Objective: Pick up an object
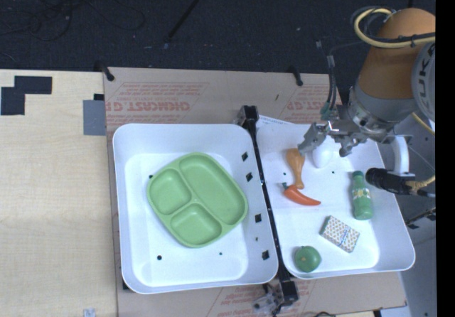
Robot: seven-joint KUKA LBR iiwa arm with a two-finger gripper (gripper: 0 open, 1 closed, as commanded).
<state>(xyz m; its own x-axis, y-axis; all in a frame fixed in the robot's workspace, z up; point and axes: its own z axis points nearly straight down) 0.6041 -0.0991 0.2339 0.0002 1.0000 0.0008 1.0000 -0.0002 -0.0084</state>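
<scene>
Gripper point(330, 142) poised over right bin point(398, 255), fingers spread wide, nothing between them.

Just below-left: orange drumstick toy point(296, 166), with red chili pepper point(302, 197) beneath. Below-right: green bottle point(361, 196). Further below: patterned small box point(340, 233), green apple point(307, 258). Far left: green divided plate point(196, 198) in left bin point(135, 266).

From my seat: two white bins point(135, 166) look like smooth, slightly glossy plastic, green divided plate point(197, 198) inside the left one matt plastic, brown cardboard sheet point(185, 99) under the bins dull and printed, pale wood-grain bench point(50, 202) left of them, arm's orange band point(398, 49) shiny
</scene>
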